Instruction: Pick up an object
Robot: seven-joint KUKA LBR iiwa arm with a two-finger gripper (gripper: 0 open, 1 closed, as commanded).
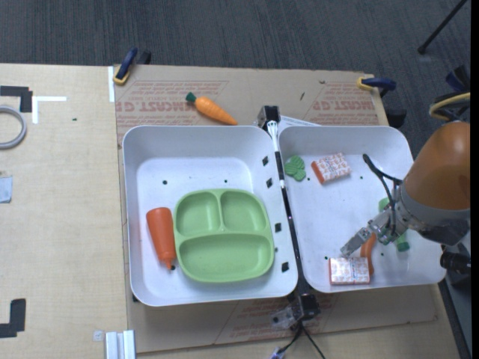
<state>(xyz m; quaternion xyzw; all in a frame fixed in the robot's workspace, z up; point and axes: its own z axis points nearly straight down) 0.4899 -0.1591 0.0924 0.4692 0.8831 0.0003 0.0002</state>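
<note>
Bins sit side by side on a cardboard sheet [337,103], the left bin [135,200] and the right bin [337,215] meeting along a dark seam. In the left bin a green plate [224,234] with three compartments lies flat, taking up most of the floor. An orange cylinder [160,234] lies just beside the plate's left edge, its long axis running front to back.

The arm [441,178] reaches in from the right over the right bin, its orange band large at the frame's edge. The gripper [361,243] is low over the near right part of that bin, pointing down and to the left. It is small and partly blurred here, so I cannot tell whether it is wide, narrow or holding anything. A small orange piece [367,246] shows right at its tip, and whether it is gripped cannot be told. A green block [402,243] lies near, just to the right.

A lower box [349,270], pink and white, lies against the bin's near wall, just below the gripper. An upper box [331,167] of the same look lies toward the far wall, with a green piece [295,167] beside it at the seam.

Outside the bins, a carrot [212,109] lies on the cardboard behind the left bin.
</note>
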